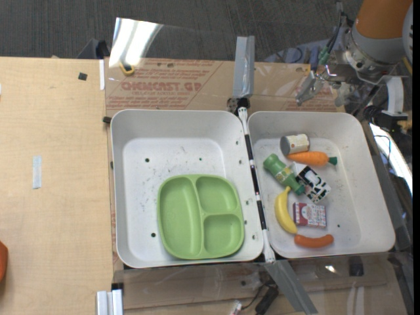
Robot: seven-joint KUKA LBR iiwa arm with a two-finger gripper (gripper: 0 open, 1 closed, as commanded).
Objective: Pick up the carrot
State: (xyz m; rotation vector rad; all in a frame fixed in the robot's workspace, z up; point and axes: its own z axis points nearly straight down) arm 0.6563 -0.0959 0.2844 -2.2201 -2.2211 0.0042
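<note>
The carrot (310, 157) lies on its side in the right bin (367, 176), in the half of the floor nearer the bin's far wall, its orange body running across the bin and its small green stem end pointing toward the right wall. Just beyond it, touching or almost touching its upper edge, lies a small tan can (295, 143) on its side. To the carrot's left, a green bottle (283, 172) lies slantwise near the bin's left wall, and just below the carrot sits a black-and-white patterned toy (314, 184). Nearer the front wall come a banana (284, 213), a small red and white carton (310, 215) beside it, and a sausage (314, 241) close to the front rim. The left bin (131, 176) carries a green divided plate (201, 216) with three compartments, set toward its front right corner. The gripper (315, 77) hangs above the bench behind the far rim of the right bin, well apart from the carrot and clear of everything in the bin; its thin metal fingers (306, 92) point down and to the left, holding nothing, though how wide they stand is too small to tell. The arm's orange band (387, 8) shows above it at the upper right corner.
</note>
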